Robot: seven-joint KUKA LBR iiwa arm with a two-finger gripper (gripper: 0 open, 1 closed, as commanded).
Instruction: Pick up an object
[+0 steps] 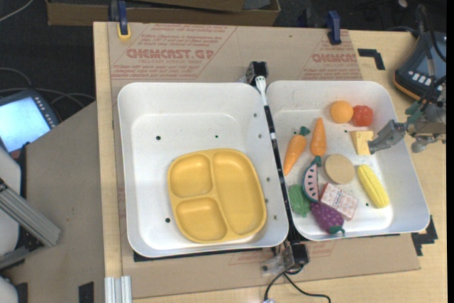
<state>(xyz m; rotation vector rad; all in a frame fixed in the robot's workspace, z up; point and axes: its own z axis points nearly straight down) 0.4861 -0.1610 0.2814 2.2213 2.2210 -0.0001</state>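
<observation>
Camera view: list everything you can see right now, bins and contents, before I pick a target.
left bin: 1, white, left half of bench
divided plate: 1, yellow, in left bin
right bin: 1, white, beside left bin
carrots: 2, orange, right bin's left part
orange: 1, orange, far end
tomato: 1, red, touching orange
corn: 1, yellow, right side
grapes: 1, purple, near edge
watermelon slice: 1, red-green, centre
gripper: 1, grey, over right bin's right rim

Toy food (333, 174) crowds the right bin (404, 223); left bin's (142, 152) floor around the yellow tray (216, 195) lies open.
</observation>
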